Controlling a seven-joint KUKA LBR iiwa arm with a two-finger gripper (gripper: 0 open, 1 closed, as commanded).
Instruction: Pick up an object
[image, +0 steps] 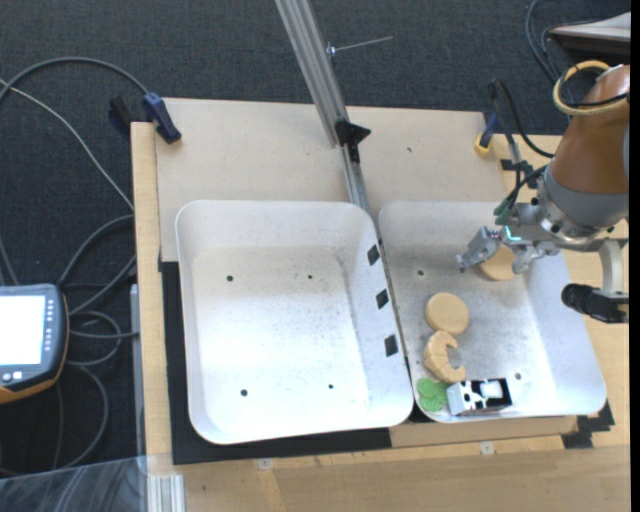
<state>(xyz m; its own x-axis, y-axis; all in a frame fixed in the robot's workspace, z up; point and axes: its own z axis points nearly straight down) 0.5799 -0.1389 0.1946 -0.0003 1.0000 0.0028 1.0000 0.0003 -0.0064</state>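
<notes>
We take the right bin (560, 370) as our landmark. At its near edge, in the near left corner, we see a flat green disc (431, 395), and touching it on the right a small black-and-white block (478, 396) that rests against the near wall. Just beyond these, still toward the bin's left side, lies a tan piece with a notch bitten out of it (441, 355); a round tan disc (448, 312) sits right behind that, the two nearly touching.

Farther back, in the far half of the bin and right of its middle, a pale tan round object (495, 268) lies on the floor. The gripper (497, 258) is down directly over it, its metal fingers (474, 250) reaching to either side; we cannot tell whether they actually clamp it, as the object appears to rest on the bin floor. The grey arm with its orange band (592, 130) rises from there toward the right.

To the left of the landmark lies the left bin (200, 240), and a metal rail (320, 80) runs away from the gap between the two.
</notes>
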